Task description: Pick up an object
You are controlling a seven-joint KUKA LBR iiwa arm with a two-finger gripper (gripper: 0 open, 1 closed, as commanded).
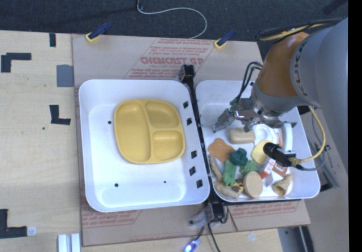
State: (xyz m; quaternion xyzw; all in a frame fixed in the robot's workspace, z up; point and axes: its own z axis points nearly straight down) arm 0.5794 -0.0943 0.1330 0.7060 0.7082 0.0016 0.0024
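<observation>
Wooden bench [34,149]; glossy white bins [90,189], rounded yellow plastic tray [150,130].

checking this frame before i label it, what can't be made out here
- Tool in the camera view: too small and dark against the right bin to tell whether it grips anything.
- Toy pile under the arm: the arm's wrist covers the pieces at the back, so a count is not possible.
- Yellow divided plate in the left bin: its compartments are too washed out to see small contents.
</observation>
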